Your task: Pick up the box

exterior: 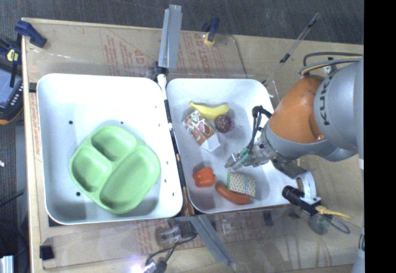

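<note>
A bulky grey arm (337, 111) is wearing a glossy orange band (296, 118), black lettering showing on its casing

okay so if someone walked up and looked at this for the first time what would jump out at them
Probably the big grey and orange arm reaching in from the right, its gripper low over the right bin just above a small green patterned box. Next, the bright green divided plate in the left bin, then the banana and other play food near the box.
</note>
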